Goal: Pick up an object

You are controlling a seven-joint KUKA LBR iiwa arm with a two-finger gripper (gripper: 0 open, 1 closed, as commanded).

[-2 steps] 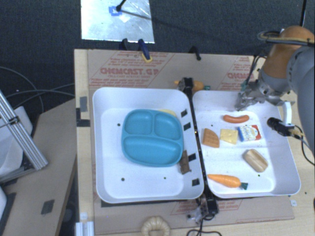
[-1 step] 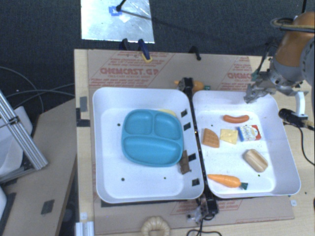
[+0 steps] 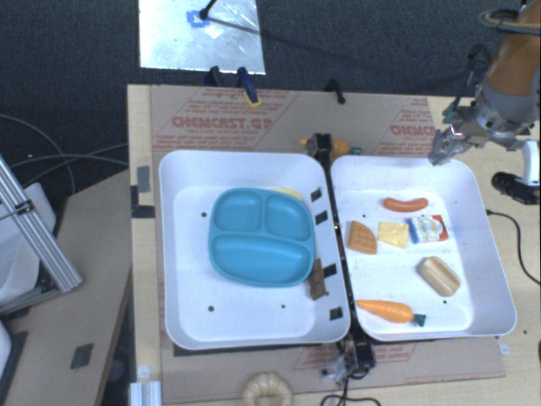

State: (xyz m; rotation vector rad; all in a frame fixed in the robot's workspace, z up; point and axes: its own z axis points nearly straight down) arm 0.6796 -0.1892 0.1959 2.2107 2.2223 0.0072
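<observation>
- Bench surface of tan cardboard sheet (image 3: 254, 117) over dark carpet; two shallow white plastic bins side by side on it
- Left bin (image 3: 182, 252): blue three-compartment plastic tray (image 3: 260, 237) near its middle; small brown piece (image 3: 317, 282) at the tray's lower right edge
- Right bin (image 3: 482, 252): red sausage (image 3: 406, 203) at the back; waffle-brown wedge (image 3: 362, 237), yellow cheese square (image 3: 392, 233) and red-and-white packet (image 3: 428, 228) in a row; tan bread roll (image 3: 439, 276) nearer the front; orange carrot (image 3: 385, 310) at the front edge
- Grey gripper (image 3: 443, 149) hovers over the right bin's back right corner, apart from every item; finger spacing cannot be told; nothing seen held
</observation>
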